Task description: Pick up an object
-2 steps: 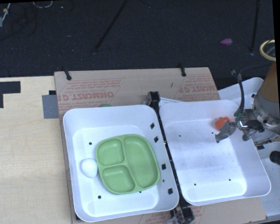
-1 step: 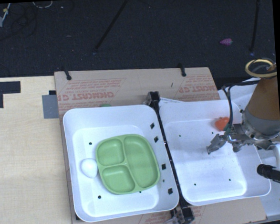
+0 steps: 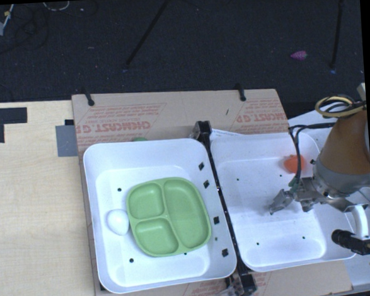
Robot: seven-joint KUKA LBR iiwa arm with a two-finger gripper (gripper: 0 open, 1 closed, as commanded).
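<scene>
1. Nearest the worktop's front edge: two shallow white bins side by side, left bin (image 3: 108, 270) and right bin (image 3: 281, 257), meeting at a dark divider strip (image 3: 217, 199) w/ clips.
2. Left bin, center: green three-section plate (image 3: 167, 216), lying flat. A white egg-shaped object (image 3: 118, 221) sits touching the plate's left rim, toward the bin's left wall.
3. Right bin, mid-right: end effector (image 3: 279, 205), fingers pointing left, low over the bin floor. Fingers look slightly apart, nothing visible between them; exact opening hard to tell at this res.
4. Arm (image 3: 346, 155) comes in over the right bin's right wall; orange band above the wrist, cables alongside.
5. Right bin, back-right area: small orange object (image 3: 292, 163), just behind the end effector and apart from it, near the arm.
6. Behind the bins: cardboard sheet (image 3: 170, 117) w/ red print under both bins; light wood worktop (image 3: 32, 218) shows to the left.
7. Farthest: dark floor (image 3: 165, 38) w/ cables.
</scene>
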